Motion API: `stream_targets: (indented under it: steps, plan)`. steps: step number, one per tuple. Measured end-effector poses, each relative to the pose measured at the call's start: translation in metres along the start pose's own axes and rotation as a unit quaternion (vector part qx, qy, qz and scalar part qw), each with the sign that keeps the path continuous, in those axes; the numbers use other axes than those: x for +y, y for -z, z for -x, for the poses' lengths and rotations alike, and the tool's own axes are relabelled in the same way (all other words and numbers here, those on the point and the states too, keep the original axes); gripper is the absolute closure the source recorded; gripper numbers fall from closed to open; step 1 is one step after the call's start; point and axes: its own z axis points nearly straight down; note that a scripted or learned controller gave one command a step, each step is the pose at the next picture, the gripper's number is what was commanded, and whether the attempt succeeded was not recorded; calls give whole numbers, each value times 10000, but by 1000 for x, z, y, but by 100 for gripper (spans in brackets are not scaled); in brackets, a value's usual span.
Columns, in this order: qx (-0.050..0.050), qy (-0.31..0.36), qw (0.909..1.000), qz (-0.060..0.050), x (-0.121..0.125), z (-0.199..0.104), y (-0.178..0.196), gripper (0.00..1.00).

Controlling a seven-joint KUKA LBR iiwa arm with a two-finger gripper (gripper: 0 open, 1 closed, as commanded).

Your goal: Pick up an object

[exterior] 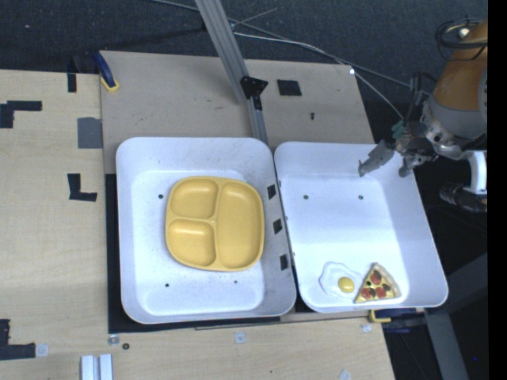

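I see end effector [390, 158] over right bin's [412, 212] top-right corner, fingers spread, nothing between them | egg [339, 280] and pizza [377, 284] touching, bin's near edge | yellow tray [215, 223] in left bin [142, 212].

Count on my worktop [198, 93]: two shallow white bins, left bin [131, 212] and right bin [412, 228]. One yellow divided plate [215, 223], three compartments, in the left bin. One toy fried egg [339, 279] and one toy pizza slice [377, 284] in the right bin. One claw [390, 161], mine, two fingers.
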Motion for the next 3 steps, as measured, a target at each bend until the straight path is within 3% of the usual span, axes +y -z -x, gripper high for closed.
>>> stream_targets:
  steps: [2,3]
  plan:
    - [1,1,10000,-3,-13,-5,-111,0]
    - [-2,8,10000,21,-11,-5,-97,100]
